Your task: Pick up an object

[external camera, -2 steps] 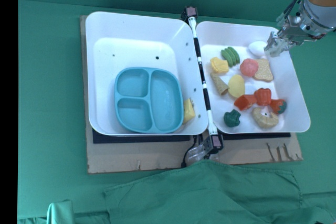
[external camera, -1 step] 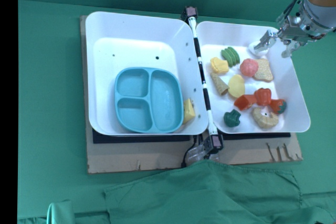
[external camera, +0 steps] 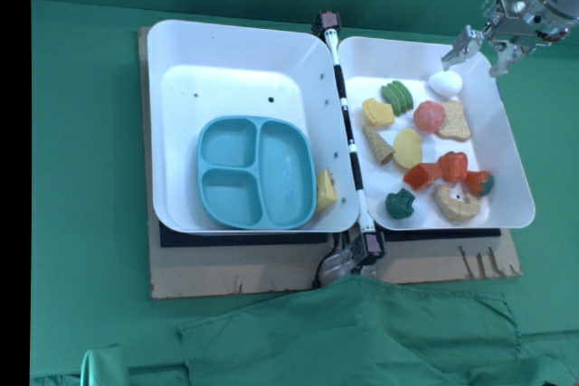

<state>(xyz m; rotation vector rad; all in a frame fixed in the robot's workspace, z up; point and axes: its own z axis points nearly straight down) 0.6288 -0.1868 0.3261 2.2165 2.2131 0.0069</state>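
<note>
Fingers (external camera: 463,44) on my gripper (external camera: 480,52) are spread apart with nothing between them, and I see the claw hanging above the far right corner of the right bin (external camera: 516,194). Just under it, near that bin's far wall, lies a white egg-shaped piece (external camera: 445,83), apart from the fingertips. The remaining toy food sits in a loose cluster nearer me: a green ridged piece (external camera: 397,95), a yellow block (external camera: 378,112), a pink round piece (external camera: 430,116), a toast slice (external camera: 455,121), a cone (external camera: 378,144), a yellow oval (external camera: 408,148), red pieces (external camera: 453,165), a dark green broccoli (external camera: 400,204). In the left bin (external camera: 181,50) I see a teal divided plate (external camera: 257,173), with a yellow wedge (external camera: 326,190) touching its right edge.
</note>
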